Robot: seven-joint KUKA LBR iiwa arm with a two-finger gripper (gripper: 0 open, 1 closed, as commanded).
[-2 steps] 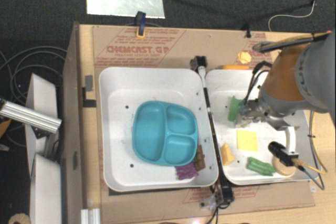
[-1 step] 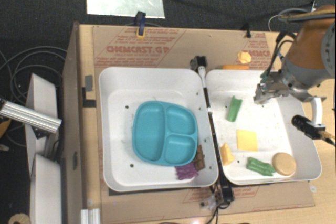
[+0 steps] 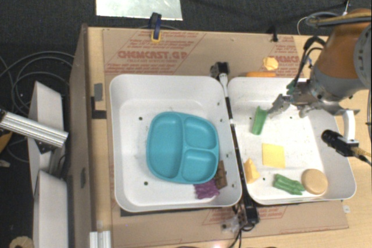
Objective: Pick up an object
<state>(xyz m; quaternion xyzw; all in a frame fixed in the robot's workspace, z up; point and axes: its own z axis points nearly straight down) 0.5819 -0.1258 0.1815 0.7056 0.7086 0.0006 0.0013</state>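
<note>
> Two bins, where's the arm at?

It reaches in from the right, wrist low over the right bin point(image 3: 343, 183). The end effector point(image 3: 289, 105) has its fingers spread and holds nothing; one tip sits just beside the green cylinder point(image 3: 258, 121).

A: Arm point(image 3: 343, 61) look?
B: Grey rounded housing, wide orange band above the wrist. Wrist section is lighter grey, metallic.
A: Cabling?
B: Black cable loops along the orange band's near side; thin pale cable arcs over the top.
A: Pincer point(image 3: 278, 106)?
B: Grey metal, two thin fingers on a compact block. Detail too small to read screws or markings.
</note>
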